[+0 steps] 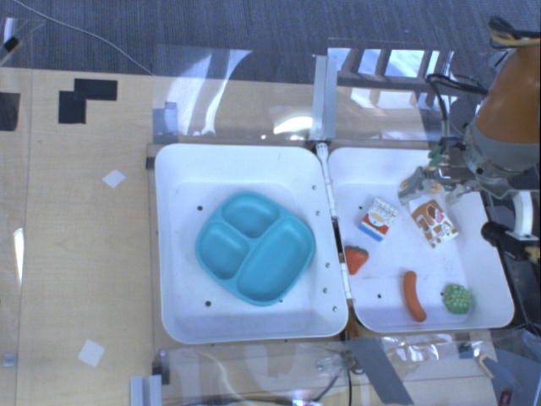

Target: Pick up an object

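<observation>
Camera view: blue plate (256, 247) in left bin (177, 311).

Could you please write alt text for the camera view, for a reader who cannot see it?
A two-finger gripper hovers above a brown-and-white carton in the right white bin, beside a small white box, strawberry, sausage and green ball. The left bin holds a blue divided plate.

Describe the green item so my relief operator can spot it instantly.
Look in the right-hand white bin, at its near right corner. The small bumpy green ball sits there, just right of the orange sausage. It is the one green, round thing among the boxes and red-orange pieces.
</observation>
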`<action>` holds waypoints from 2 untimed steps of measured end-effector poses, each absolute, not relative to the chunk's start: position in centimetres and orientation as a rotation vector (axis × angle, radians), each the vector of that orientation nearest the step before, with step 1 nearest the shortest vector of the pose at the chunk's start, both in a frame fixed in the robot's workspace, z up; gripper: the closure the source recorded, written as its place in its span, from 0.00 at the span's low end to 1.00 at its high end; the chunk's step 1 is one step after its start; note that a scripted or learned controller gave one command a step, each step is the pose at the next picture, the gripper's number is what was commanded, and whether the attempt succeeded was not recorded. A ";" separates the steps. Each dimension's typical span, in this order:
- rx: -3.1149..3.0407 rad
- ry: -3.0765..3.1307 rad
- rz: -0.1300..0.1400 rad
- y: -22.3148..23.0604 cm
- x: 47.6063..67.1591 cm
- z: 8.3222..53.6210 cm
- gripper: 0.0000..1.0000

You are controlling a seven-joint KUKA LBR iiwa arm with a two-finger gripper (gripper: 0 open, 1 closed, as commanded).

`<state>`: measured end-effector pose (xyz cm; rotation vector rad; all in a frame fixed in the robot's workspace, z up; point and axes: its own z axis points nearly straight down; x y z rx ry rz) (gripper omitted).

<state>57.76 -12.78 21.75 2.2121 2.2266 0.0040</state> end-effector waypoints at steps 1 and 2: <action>2.595 1.766 0.007 -10.3 59.5 9.3 0.00; 2.374 2.048 0.011 -11.3 58.0 8.9 0.00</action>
